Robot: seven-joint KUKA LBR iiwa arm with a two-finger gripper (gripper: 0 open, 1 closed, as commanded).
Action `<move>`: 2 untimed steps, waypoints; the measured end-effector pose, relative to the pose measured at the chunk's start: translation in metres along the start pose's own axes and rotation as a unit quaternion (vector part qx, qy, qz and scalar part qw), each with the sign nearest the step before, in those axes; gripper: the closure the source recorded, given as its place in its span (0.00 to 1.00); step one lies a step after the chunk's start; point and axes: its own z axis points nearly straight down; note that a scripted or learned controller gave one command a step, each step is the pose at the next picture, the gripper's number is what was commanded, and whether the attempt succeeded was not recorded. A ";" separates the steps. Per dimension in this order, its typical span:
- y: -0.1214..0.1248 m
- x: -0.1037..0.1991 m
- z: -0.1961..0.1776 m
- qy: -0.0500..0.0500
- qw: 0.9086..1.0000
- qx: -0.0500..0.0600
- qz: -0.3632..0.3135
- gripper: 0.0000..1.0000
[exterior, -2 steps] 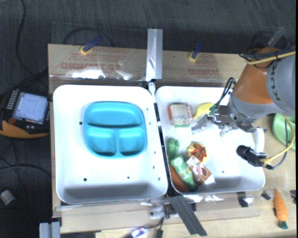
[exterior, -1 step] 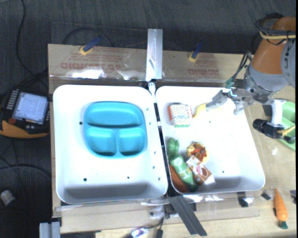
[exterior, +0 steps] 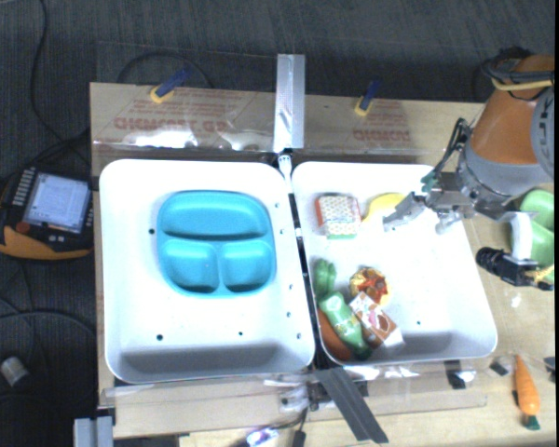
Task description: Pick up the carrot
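Currently the claw (exterior: pixel 419 209) hangs open, holding nothing, over the right bin (exterior: pixel 466 287). The carrot (exterior: pixel 333 338) lies down-left of it, under green veg; approach low, fingers straddling the orange end.

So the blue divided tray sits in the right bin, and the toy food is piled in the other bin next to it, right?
Not quite. The camera view shows the blue divided tray in the left bin. The toy food is indeed piled in the other bin next to it, the right one.
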 end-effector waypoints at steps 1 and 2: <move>-0.018 -0.014 0.010 0.000 1.000 0.000 -0.007 0.00; -0.003 -0.019 0.029 0.000 0.998 0.000 -0.059 0.00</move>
